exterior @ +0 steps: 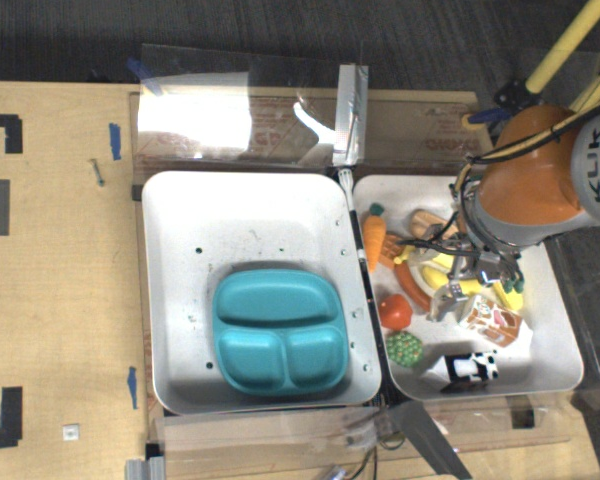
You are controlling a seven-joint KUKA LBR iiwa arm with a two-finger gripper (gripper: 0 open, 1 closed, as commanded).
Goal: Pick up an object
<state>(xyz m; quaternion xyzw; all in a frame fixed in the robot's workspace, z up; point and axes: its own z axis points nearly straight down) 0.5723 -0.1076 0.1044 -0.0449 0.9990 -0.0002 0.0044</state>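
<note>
The pincer [450, 303] hangs low in the right bin [555, 353] over the toy food [420, 273]; whether it grips anything, I cannot tell. The arm hides part of the pile. A teal tray [278, 330] lies in the left bin [180, 228] on the wooden table [50, 268].

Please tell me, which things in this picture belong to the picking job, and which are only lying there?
Belong to the job:
- end effector, over the right bin
- toys there to pick from: carrot, tomato, green ball, black and white toy

Just lying about:
- teal divided tray
- left bin
</note>
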